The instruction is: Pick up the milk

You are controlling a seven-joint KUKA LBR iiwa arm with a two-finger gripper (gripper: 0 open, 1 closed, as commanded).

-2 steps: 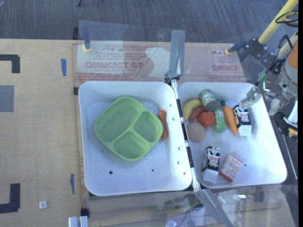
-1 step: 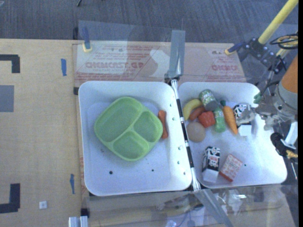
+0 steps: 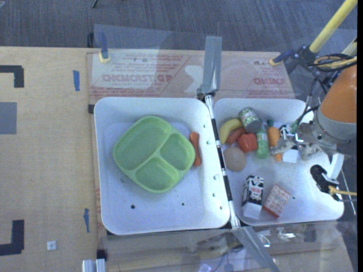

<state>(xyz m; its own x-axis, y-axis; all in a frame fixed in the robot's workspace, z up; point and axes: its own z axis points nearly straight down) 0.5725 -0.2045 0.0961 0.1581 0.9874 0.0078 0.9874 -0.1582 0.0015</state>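
Wooden tabletop [image 3: 45, 169] carries two shallow white bins side by side, with grey carpet at the top of the frame. At the right edge, over the right bin [image 3: 306, 205], the fingers [image 3: 290, 136] hang low above a small white block [image 3: 289, 156]; whether they are spread or closed I cannot tell, and nothing shows between them. Above them sits the grey wrist with its orange band [image 3: 343, 98].

Just left of the fingers lie a small orange piece [image 3: 274, 135], a green bottle [image 3: 262, 144], a red pepper [image 3: 247, 142], a can [image 3: 248, 117], a banana [image 3: 228, 129] and a tan, rounded thing [image 3: 235, 159], all crowded together in the upper part of the bin. The milk [image 3: 253, 194], a small carton with black and white patches, lies in the lower left of this bin, well apart from the fingers. A reddish box [image 3: 276, 201] lies just to its right.

The left bin [image 3: 108, 208] holds a green divided plate [image 3: 154, 160], with a carrot [image 3: 195, 148] touching its right edge.
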